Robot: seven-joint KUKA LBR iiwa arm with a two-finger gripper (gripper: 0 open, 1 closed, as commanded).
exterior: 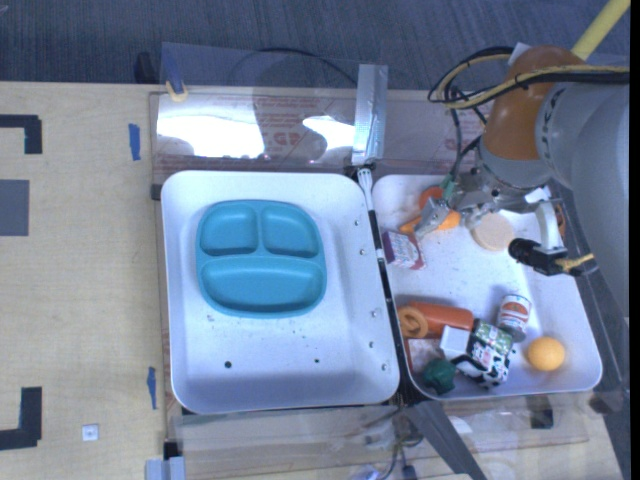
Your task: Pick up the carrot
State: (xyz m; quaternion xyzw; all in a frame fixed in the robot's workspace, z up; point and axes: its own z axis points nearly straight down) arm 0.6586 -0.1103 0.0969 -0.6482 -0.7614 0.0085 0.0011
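**Pincer over the carrot at the top of the right bin**

On the desk (80, 268), the lower edge of the right bin (470, 273) holds a cluster of single items. There is one dark green lump (437, 373) and one black-and-white box (490, 351), with one white card (452, 340) just beside them. One orange ball (545, 353) lies toward the lower right corner. A little above sit one small can (513, 311) and one thick orange-red roll (437, 318) (a look-alike that could draw the wrong grasp).

Higher in the same bin are one crumpled packet (405, 250) near the left wall and one pale round disc (492, 233). Just left of the disc lies one tapered orange thing, which I take to be the carrot (410, 226). It is in the upper left part of the right bin, with its thin end pointing toward the bin's left wall.

The pincer (440, 216) sits right over the carrot's thicker end. I cannot tell whether it is open or closed, or whether it grips the carrot.

The step in hand looks like the grasp itself. The next move calls for a firm close across the carrot's body, then a straight lift clear of the packet and disc.

There are two bins. The left bin (280, 358) carries one blue divided plate (262, 258) with three compartments.
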